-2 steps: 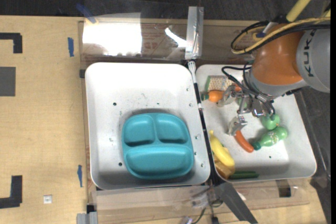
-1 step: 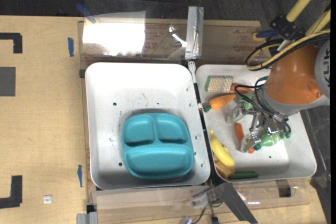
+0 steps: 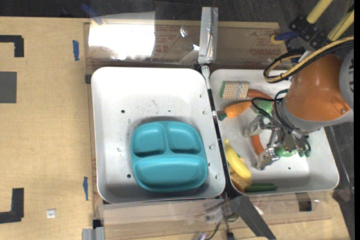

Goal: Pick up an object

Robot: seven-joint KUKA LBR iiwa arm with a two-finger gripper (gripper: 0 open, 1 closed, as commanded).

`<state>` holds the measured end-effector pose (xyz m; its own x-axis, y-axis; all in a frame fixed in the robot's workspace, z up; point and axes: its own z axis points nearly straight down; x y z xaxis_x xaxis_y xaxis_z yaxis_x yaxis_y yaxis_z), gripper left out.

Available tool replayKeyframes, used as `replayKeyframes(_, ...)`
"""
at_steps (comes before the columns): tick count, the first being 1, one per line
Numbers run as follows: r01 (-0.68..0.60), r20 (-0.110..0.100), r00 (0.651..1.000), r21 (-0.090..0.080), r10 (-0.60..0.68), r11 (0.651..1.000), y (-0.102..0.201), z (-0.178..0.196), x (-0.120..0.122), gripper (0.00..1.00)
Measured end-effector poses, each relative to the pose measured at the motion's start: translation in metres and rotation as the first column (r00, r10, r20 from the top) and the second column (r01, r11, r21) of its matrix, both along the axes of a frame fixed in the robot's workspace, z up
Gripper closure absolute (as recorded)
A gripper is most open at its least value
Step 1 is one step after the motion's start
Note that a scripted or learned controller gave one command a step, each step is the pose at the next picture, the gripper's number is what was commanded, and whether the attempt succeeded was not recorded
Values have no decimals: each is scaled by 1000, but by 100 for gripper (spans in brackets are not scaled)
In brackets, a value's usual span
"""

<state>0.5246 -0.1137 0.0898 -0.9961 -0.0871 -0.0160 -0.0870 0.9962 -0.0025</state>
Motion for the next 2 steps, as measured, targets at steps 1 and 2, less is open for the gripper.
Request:
replayKeyframes(1,47,1,999,1,-47,999,3,0,-10,0)
replayKeyframes(2,114,1,994,3,-114,994,-1,0,-26,0)
